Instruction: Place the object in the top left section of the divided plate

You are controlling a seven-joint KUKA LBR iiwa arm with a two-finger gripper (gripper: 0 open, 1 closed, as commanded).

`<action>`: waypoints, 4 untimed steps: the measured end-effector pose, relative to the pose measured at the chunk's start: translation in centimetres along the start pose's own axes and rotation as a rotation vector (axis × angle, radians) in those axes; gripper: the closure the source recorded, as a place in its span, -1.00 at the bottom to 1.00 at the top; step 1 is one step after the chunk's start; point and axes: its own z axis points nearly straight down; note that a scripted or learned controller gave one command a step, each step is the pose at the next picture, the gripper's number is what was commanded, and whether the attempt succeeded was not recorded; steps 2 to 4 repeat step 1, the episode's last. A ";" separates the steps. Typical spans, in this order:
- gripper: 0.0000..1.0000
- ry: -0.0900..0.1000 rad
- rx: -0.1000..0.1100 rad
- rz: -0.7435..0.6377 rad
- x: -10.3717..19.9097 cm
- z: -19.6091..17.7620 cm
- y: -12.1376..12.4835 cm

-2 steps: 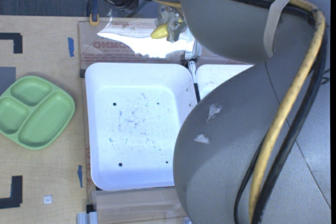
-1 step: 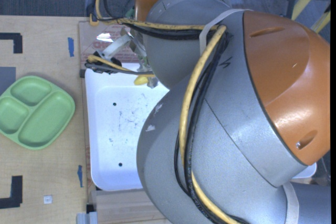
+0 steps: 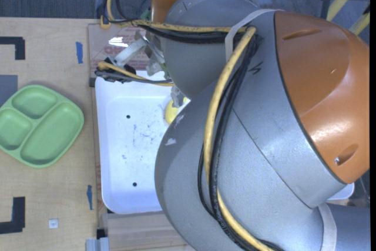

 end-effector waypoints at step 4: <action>-1.00 -0.001 0.000 -0.198 -1.8 7.5 -1.0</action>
